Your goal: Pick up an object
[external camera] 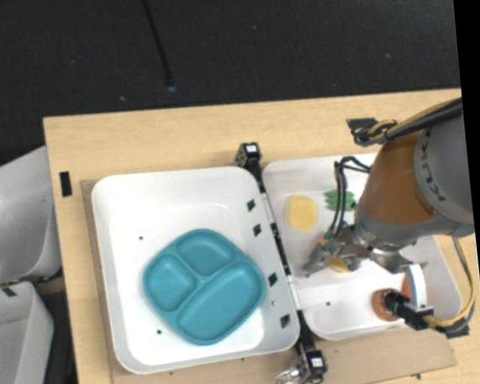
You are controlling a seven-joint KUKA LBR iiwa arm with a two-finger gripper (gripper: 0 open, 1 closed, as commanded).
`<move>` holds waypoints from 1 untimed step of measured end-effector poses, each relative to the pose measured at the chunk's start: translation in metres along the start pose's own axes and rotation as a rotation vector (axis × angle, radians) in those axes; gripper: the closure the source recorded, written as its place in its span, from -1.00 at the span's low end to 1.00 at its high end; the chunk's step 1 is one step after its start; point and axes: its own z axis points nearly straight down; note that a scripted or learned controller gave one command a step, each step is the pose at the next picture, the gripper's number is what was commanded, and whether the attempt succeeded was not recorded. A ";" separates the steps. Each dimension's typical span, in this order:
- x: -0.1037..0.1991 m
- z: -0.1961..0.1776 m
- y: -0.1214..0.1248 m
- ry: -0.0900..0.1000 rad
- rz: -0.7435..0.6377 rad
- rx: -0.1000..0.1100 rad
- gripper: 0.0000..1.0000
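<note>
Yellow disc (302, 212) just left-above pincer (327, 259), right bin (354, 319).

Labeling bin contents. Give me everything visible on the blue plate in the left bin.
The blue plate is a teal, rounded-square divided dish, plastic by its look, with three compartments: two smaller ones toward the top and left, and one larger toward the bottom right. It lies flat and upright, turned at an angle, on the floor of the left bin. Nothing sits in it or touches it.
</note>
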 end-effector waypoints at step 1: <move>-0.001 0.004 0.000 0.001 0.002 -0.003 -1.00</move>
